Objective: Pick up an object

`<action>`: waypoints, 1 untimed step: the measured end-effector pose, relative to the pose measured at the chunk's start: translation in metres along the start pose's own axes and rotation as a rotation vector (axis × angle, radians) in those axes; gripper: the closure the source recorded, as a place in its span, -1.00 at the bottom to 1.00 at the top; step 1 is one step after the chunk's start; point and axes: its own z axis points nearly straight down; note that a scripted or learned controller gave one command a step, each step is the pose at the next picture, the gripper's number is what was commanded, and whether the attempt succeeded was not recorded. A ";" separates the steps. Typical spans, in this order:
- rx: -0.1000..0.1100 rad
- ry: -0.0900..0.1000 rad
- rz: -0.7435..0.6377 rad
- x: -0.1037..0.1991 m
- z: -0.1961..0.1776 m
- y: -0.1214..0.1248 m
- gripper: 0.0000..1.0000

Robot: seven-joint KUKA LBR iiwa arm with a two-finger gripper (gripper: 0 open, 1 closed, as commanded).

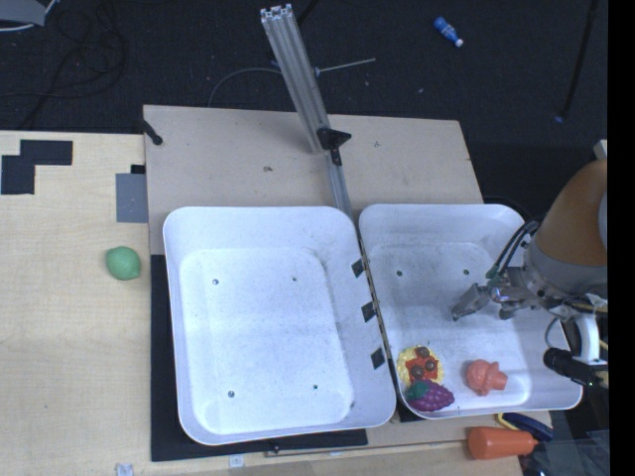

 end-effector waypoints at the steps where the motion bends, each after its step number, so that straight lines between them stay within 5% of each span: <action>1: -0.004 -0.002 0.002 -0.001 -0.013 0.001 1.00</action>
